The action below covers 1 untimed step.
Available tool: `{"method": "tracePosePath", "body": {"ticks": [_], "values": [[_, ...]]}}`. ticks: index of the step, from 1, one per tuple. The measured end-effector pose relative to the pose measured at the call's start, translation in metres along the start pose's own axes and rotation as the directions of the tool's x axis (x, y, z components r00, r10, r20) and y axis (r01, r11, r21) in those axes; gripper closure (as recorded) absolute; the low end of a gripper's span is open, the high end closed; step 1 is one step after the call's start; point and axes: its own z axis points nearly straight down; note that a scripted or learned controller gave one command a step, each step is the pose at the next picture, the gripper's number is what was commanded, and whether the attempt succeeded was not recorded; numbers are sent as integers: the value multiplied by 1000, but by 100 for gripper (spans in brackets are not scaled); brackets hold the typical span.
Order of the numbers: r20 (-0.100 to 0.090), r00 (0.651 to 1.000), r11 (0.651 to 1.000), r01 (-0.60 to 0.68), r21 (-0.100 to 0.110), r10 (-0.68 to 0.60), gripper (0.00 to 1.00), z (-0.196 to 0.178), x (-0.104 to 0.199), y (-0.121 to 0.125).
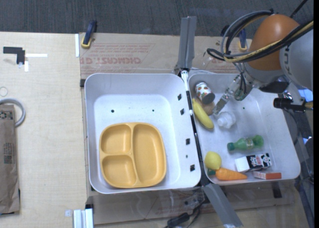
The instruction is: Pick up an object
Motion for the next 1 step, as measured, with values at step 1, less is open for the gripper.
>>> {"method": "tracePosePath", "body": {"ticks": [1], "values": [[4, 999, 999, 45, -2, -45, 0, -55, -3, -1]]}}
